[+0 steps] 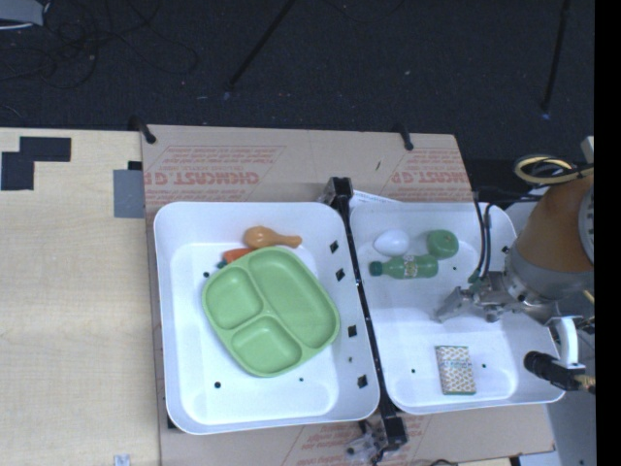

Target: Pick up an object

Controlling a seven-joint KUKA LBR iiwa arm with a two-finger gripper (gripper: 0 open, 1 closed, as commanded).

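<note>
Patterned sponge [455,369] below-left of end effector [456,308], near, apart; finger state: cannot tell.

Robotics lab: bench [68,289] with two white bins [165,260], cabling [58,17].

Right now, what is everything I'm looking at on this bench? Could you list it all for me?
Bins: 2, white, side by side on the bench; left bin, right bin.
Divided plate: 1, light green with three compartments, tilted in the left bin.
Orange object: 1, orange, in the left bin just beyond the plate's far edge; what it is I cannot tell.
Green bottle: 1, green, lying on its side in the far part of the right bin.
White rounded object: 1, white, just beyond the bottle.
Green round object: 1, green, next to the white one.
Small patterned pad: 1, greyish, flat in the near part of the right bin.
Cardboard sheet: 1, brown, under the bins.
Arm: 1, grey with an orange band, reaching in from the right.
Gripper: 1, metallic, low over the right bin.
</note>
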